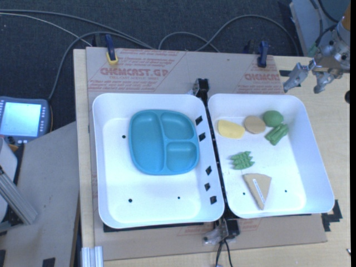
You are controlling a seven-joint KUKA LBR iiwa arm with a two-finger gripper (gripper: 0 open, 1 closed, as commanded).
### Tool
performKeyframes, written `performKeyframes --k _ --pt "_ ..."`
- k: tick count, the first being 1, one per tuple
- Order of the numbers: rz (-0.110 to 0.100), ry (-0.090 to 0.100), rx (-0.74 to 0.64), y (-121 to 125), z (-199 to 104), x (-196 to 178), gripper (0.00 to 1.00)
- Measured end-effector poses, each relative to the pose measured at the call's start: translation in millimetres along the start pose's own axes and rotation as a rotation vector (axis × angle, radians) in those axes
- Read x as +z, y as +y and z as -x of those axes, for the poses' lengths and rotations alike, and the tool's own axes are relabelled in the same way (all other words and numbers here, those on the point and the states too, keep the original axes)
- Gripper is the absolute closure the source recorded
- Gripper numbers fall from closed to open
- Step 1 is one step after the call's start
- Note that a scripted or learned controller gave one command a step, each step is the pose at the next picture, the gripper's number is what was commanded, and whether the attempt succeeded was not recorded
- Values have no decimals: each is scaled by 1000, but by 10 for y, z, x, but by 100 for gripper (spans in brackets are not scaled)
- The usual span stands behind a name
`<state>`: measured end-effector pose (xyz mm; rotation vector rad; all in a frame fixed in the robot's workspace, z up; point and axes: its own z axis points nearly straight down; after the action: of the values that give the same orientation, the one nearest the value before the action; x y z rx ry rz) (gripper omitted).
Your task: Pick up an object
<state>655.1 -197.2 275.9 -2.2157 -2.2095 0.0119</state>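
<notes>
The right bin holds a yellow lemon-shaped piece, a tan round piece, a green broccoli-like piece, a small green leafy piece and a tan wedge like a sandwich slice. My gripper hangs above the bench beyond the right bin's far right corner, well apart from all of them. Its two fingers are spread open with nothing between them.
The left bin holds a blue divided plate. Clamps stand at the back of the board. A divider with black clips runs between the bins. A tablet sits off the bench at left.
</notes>
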Motion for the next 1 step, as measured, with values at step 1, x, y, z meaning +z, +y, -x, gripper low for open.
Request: performKeyframes --k 1 --pt "14 -3 -3 19 -10 -91 0"
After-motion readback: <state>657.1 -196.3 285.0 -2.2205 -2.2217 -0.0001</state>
